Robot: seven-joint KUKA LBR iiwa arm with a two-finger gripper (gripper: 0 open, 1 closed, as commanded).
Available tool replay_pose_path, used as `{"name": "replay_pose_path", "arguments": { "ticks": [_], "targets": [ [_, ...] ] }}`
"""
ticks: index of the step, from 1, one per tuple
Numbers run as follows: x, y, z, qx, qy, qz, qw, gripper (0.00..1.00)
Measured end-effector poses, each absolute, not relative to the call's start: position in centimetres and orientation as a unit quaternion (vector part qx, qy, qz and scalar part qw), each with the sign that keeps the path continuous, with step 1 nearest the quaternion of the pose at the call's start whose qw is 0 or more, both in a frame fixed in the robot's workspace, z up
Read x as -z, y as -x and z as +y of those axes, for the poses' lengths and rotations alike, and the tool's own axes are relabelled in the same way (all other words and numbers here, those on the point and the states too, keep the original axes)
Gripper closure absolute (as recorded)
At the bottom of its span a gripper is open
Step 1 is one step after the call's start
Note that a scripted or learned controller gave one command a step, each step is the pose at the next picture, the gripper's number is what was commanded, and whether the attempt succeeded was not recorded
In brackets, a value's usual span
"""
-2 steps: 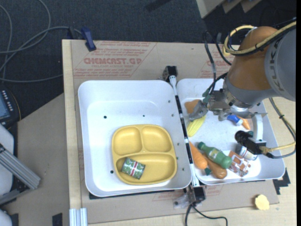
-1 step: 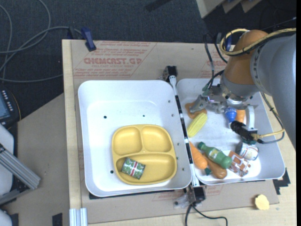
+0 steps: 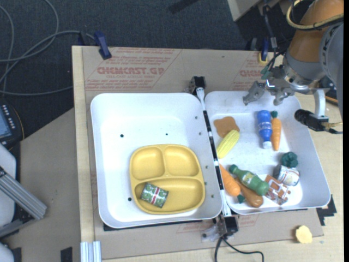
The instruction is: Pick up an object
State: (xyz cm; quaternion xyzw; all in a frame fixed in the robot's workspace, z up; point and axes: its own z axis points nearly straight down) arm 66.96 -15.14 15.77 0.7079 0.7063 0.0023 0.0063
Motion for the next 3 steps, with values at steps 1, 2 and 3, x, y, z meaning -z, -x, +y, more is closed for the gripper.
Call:
{"name": "replay_pose_path", "arguments": {
  "ticks": [1,2,3],
  "targets": [
    [-8.4,-66.4,-18.9,-0.0015,-0.708,0.706,-0.002,0.0],
    [-9.7,-66.6,-18.7,-0.0014,-0.706,0.708,0.002,1.0],
    [-14.7,-63.9,-11.6,-0.001,-0.705,0.709,-0.001,1.0]
  ]
}}
